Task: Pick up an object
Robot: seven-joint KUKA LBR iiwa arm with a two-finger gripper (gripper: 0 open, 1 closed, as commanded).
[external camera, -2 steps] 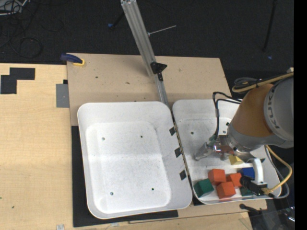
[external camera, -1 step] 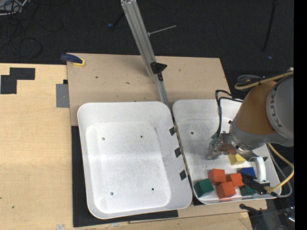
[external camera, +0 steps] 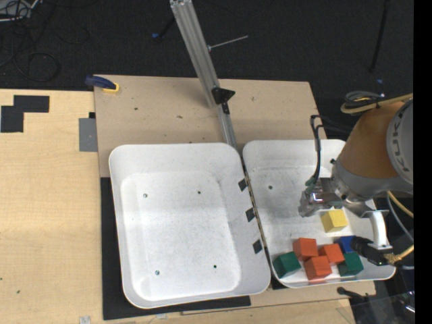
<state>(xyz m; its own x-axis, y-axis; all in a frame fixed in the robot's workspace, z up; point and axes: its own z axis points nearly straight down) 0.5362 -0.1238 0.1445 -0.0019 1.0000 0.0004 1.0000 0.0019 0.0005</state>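
So the left bin (external camera: 179,221) has nothing in it, the right bin (external camera: 283,174) has the arm (external camera: 378,147) over it. Gripper (external camera: 312,201) sits just beside the yellow block (external camera: 334,219); the other blocks (external camera: 317,256) are clustered at the near edge. Grip state: can't tell.

The arm (external camera: 388,147) is a thick rounded body, grey with a broad orange band over its bulging upper part. Below the band a grey collar narrows to a small metallic gripper (external camera: 312,201), shiny and silver. A thin black cable (external camera: 316,150) runs up from the gripper, and yellow-and-black cables (external camera: 361,101) loop at the arm's far side.
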